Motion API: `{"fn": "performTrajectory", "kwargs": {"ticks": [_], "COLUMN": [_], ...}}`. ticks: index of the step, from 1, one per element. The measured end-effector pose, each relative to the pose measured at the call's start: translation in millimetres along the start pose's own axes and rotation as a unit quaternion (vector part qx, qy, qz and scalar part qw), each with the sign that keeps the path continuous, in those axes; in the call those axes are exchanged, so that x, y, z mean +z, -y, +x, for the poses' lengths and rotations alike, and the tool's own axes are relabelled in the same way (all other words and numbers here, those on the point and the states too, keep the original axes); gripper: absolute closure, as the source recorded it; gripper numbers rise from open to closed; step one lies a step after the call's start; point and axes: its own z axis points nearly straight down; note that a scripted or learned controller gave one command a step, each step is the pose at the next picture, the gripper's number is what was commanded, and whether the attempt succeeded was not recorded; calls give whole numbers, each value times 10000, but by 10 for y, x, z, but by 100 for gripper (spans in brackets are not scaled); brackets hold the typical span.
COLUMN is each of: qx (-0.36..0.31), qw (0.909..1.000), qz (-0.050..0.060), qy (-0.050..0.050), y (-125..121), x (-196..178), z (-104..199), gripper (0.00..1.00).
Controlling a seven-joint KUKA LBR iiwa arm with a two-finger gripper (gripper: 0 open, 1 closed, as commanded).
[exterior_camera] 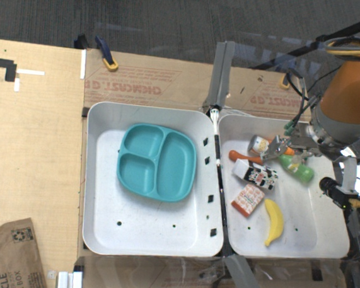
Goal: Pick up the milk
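Spanning the middle of a cardboard-covered bench (33,158), two shallow white bins sit side by side, their inner rims touching. Dark floor runs along the far edge of the bench. Mirrored print on the cardboard behind the bins looks like "CHEMCAST GP"; a loose cardboard piece (4,256) at the bench's near left corner reads partly "CLE" and "BOX".

A teal divided plate (158,162) lies in the left bin (96,227), with bare white floor all round it.

The milk (256,175), a small cow-patterned carton, lies on its side in the right bin (323,236) toward that bin's far left corner. A carrot (242,157) lies just behind it, a small can (259,144) beyond that, a red packet (248,200) and a banana (274,222) nearer the front edge. A green item (301,171) lies to the right of the milk.

From the right, the arm (352,93) hangs over the far side of the right bin. Its gripper (279,150) sits just above and beside the milk; how wide the claw stands cannot be told, and nothing is seen in it.
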Motion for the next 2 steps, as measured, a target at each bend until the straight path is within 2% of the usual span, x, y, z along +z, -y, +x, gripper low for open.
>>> {"fn": "performTrajectory", "kwargs": {"ticks": [1,2], "qx": [-908,-1468], "qw": [9959,9892], "qz": [-53,-21], "qy": [4,7], "y": [310,-357], "x": [971,995], "z": [139,-83], "gripper": [0,0]}}
